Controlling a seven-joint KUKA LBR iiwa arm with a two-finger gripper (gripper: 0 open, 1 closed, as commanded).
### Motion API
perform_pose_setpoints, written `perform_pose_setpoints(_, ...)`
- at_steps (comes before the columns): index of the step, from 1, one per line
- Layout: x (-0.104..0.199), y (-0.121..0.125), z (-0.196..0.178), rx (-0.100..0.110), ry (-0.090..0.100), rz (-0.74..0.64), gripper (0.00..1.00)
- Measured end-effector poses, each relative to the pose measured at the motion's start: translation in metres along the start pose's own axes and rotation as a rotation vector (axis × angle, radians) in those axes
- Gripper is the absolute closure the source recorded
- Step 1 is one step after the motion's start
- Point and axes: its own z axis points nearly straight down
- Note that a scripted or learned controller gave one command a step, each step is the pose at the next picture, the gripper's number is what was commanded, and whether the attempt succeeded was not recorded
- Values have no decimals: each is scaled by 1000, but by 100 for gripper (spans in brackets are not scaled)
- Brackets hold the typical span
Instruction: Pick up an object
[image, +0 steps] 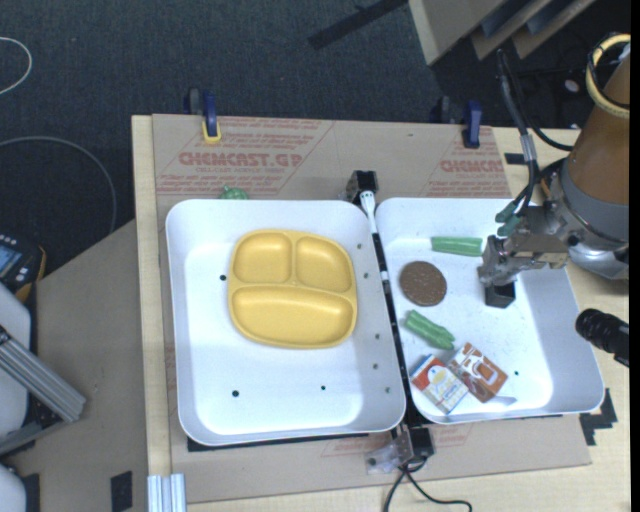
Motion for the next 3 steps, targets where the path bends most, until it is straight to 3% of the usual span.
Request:
perform_pose_setpoints(1, 65, 3, -86, -4, 1, -1, 100)
perform_pose_setpoints(2, 49, 1, -106, 3, -1, 9, 100)
perform_pose_setpoints(3, 67, 1, -139, 3, 0, 5, 100)
